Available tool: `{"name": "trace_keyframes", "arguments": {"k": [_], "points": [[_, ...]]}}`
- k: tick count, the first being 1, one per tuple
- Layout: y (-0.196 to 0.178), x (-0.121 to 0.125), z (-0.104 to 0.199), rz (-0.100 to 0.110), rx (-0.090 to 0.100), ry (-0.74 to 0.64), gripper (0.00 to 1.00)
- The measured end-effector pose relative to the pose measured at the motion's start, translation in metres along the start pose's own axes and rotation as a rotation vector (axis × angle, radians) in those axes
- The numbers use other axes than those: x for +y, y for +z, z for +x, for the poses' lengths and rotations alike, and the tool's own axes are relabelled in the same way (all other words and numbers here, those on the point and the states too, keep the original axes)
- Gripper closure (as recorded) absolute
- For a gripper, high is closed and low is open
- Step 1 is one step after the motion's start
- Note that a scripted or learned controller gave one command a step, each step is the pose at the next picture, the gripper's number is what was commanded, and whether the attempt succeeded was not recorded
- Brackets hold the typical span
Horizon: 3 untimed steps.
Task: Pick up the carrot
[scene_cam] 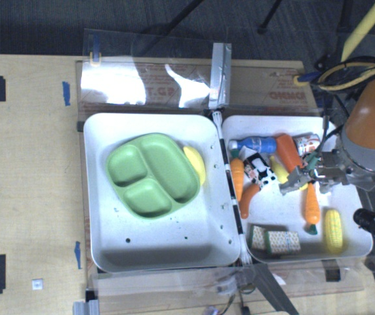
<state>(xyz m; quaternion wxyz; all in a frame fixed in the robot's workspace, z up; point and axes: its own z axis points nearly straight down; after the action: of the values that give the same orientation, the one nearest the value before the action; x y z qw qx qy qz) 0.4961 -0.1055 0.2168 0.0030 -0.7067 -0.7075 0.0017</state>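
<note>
Gripper (300,176) sits low in the right bin (361,251), hanging over the clutter; whether it's clenched or released, I cannot tell. Carrot (311,205) lies just below it, apparently ungrasped.

right bin (355,254): corn cob (333,230) lies near the pincer (299,179), below it and to its right in the view. patterned packet (275,240) lies below the pincer, by the bin's near wall. black-and-white toy (259,169) sits just left of the pincer. blue container (256,143) lies above that, up and left of the pincer.

left bin (109,241): green divided plate (151,174), well apart from the pincer to its left. yellow item (195,163) touches the plate's right edge, between plate and pincer.
</note>
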Motion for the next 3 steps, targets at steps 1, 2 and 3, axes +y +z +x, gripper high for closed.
{"name": "trace_keyframes", "arguments": {"k": [1, 2, 3], "points": [[0.111, -0.015, -0.061, -0.002, 0.000, -0.073, 0.00], [0.104, -0.015, -0.062, 0.000, 0.001, -0.069, 1.00], [0.130, 0.056, -0.071, -0.015, -0.004, -0.151, 1.00]]}}
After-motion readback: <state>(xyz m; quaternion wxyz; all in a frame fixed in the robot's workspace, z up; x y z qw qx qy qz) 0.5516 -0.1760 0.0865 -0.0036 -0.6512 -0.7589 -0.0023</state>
